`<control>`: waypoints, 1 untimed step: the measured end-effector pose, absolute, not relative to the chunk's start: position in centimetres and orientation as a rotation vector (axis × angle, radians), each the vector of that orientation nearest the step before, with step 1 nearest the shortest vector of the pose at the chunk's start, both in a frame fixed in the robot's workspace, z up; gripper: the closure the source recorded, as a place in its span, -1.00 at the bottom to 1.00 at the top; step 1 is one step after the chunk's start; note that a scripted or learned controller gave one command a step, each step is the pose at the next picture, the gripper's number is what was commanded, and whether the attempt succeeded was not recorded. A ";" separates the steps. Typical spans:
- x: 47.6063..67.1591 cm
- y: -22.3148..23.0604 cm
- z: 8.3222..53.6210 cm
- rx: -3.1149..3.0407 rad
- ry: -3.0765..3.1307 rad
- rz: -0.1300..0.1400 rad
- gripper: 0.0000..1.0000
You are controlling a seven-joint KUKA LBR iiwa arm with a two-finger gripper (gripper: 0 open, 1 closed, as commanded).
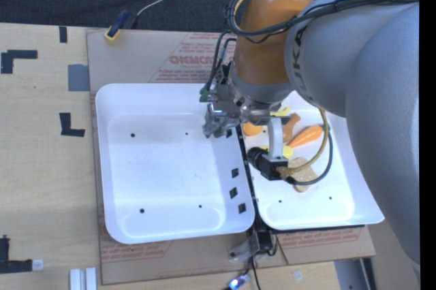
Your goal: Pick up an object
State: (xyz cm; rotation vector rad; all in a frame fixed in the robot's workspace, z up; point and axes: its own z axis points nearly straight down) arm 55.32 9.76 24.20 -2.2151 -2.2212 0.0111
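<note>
An orange carrot-shaped object [305, 135] lies tilted in the right bin [340, 210], toward that bin's far edge, partly hidden by the arm. Just beside it, nearer the divide between the bins, an orange rounded piece [253, 129] peeks out from under the wrist hardware. A tan, flat object [302, 175] rests nearer the middle of the same bin, with a small yellow piece [287, 153] touching or just beside its upper edge. A black cable [320, 158] loops over these items.

The end effector [219, 122] hangs over the inner far corner of the left bin [163, 173], close to the wall the two bins share. Whether it is open or closed cannot be told; its dark metal parts blur together, and nothing is seen in its grip. Above it sits the orange band [269, 16], and the grey arm [368, 77] sweeps in from the right, covering the right bin's far corner.

The left bin's floor shows small dark dots. Both bins sit on a cardboard sheet [184, 57] with red print, laid on the wooden desk [41, 166], which bears black tape marks near its left edge. A yellow-and-blue clip [116, 26] on a cable lies at the desk's far edge.
</note>
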 end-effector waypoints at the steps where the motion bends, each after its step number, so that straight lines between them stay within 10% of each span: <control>1: 55.3 9.8 25.1 -2.212 -2.222 0.014 1.00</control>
